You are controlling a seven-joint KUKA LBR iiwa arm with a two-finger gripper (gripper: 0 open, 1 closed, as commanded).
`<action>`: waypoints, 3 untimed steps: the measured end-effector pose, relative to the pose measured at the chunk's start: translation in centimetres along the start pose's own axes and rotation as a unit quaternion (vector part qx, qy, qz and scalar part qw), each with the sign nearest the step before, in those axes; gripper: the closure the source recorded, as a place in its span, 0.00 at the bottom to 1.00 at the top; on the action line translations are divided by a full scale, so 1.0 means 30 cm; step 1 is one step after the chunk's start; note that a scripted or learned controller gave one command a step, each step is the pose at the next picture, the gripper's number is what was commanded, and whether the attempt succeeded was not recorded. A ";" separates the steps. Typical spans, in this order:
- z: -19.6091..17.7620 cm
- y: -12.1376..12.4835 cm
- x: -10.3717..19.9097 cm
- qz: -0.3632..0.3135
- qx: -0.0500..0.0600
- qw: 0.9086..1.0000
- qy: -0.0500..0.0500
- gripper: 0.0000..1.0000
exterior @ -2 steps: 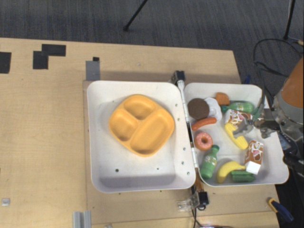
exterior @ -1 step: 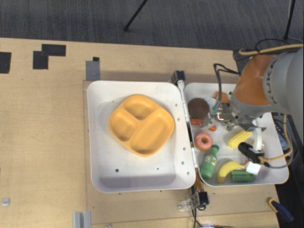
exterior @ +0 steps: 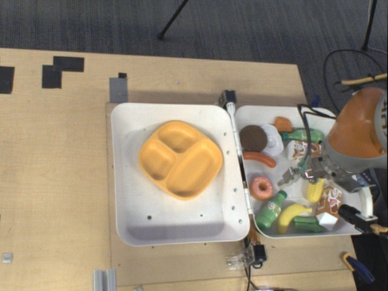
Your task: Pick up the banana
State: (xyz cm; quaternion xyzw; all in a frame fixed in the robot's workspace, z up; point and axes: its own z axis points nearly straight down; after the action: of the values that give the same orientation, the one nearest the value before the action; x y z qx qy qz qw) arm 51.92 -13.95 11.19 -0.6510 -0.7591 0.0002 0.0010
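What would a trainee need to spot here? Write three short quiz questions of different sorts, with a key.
1. True or false: the banana lies in the left bin.
2. Which item sits in the left bin? A) pink donut B) yellow divided plate C) green bottle
3. Fill in: the pink donut lies directly below the ____ in the picture.

Key
1. False; it lies in the right bin, near the front edge, beside the green bottle.
2. B, the yellow divided plate.
3. Hot dog.
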 end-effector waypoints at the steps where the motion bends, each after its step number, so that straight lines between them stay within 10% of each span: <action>1: 0.083 -0.080 0.076 -0.057 -0.008 0.998 -0.005 0.00; 2: 0.084 -0.056 0.093 -0.017 -0.003 1.000 -0.003 0.00; 3: 0.085 0.015 0.079 -0.165 -0.002 0.986 -0.003 0.00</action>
State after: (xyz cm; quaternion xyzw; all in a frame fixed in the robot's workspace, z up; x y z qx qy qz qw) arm 51.99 -11.55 8.65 -0.5172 -0.8558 -0.0001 -0.0026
